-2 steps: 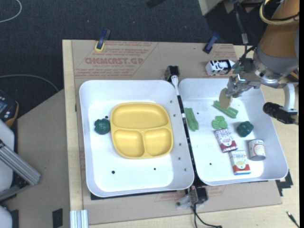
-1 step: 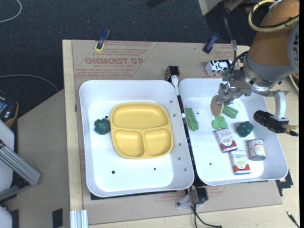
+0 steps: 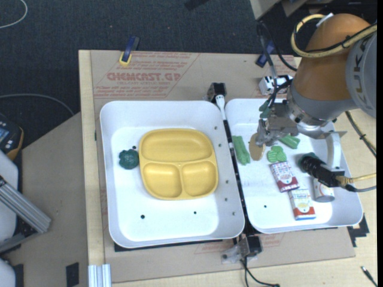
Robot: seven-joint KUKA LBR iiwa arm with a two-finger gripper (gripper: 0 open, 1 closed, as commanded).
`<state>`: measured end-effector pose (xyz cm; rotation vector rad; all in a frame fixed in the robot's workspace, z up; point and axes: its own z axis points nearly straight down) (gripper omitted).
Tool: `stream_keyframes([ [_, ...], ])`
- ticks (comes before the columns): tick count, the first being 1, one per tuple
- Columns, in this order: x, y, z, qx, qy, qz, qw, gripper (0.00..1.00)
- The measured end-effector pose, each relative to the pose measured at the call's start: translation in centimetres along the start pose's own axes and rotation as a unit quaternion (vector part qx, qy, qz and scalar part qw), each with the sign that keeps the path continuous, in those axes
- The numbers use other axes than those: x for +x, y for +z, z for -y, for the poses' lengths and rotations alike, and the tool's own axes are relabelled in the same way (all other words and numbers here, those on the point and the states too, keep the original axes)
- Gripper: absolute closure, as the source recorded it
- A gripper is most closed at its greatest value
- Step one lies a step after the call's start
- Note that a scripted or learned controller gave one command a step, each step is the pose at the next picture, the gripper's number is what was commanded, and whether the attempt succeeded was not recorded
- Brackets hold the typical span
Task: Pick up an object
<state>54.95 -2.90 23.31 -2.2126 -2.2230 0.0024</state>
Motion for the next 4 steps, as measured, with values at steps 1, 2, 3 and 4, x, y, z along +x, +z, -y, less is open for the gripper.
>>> stream_keyframes([
  [1, 3.6, 1.3, 4.4, 0.001, 0.001, 0.000, 1.0000, 1.00],
  [2, 3.3, 0.8, 3.5, -0.003, 0.002, 0.001, 1.0000, 1.00],
  [3, 4.5, 1.9, 3.9, -0.001, 0.002, 0.001, 1.0000, 1.00],
  [4, 5.2, 0.6, 4.1, -0.004, 0.002, 0.001, 1.0000, 1.00],
])
